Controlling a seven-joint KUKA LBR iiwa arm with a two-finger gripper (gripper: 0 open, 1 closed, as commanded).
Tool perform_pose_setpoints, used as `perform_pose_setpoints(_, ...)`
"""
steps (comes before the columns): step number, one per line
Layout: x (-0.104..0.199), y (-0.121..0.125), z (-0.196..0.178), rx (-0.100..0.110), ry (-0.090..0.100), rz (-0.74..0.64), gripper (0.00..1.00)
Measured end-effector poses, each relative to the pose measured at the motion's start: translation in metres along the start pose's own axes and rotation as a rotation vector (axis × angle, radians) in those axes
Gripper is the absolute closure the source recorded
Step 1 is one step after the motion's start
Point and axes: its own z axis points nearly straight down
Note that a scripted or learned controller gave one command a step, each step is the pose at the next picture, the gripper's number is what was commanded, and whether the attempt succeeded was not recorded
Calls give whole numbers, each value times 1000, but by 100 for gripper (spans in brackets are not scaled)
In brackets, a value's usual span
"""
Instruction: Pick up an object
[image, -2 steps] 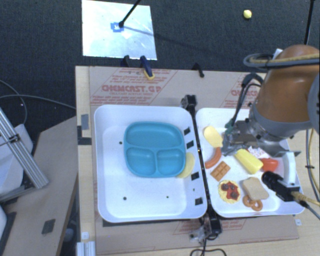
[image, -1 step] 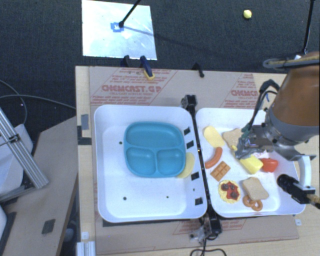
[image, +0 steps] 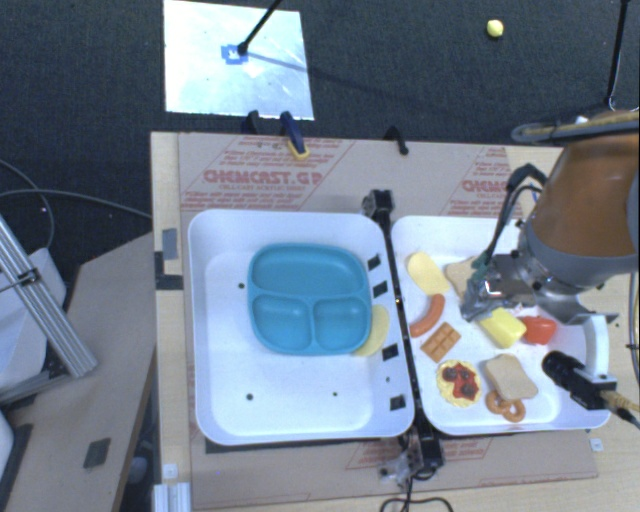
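My gripper (image: 484, 293) hangs over the right bin (image: 480, 228), near its middle. Just below it lies a yellow block (image: 503, 327) with a red piece (image: 541, 330) at its right side. A tan piece (image: 460, 274) lies just left of the gripper, partly hidden by it. Further left are a pale yellow oblong (image: 425, 271) and an orange sausage (image: 427, 314). Toward the front lie a brown cracker (image: 441, 343), a small pizza (image: 459, 382), a bread slice (image: 511, 377) and a pretzel (image: 503, 406). I see nothing lifted off the bin floor.
The left bin (image: 290, 405) holds a blue divided plate (image: 308, 299), with a yellow slice (image: 377, 332) tucked under its right edge. A black-clipped divider (image: 392, 300) separates the bins. The grey and orange arm (image: 590, 215) covers the right bin's far right side.
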Motion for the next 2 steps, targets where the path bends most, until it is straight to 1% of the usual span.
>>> perform_pose_setpoints(1,6,17,7,-1,-1,-2,100)
perform_pose_setpoints(2,-12,-3,3,-1,0,3,100)
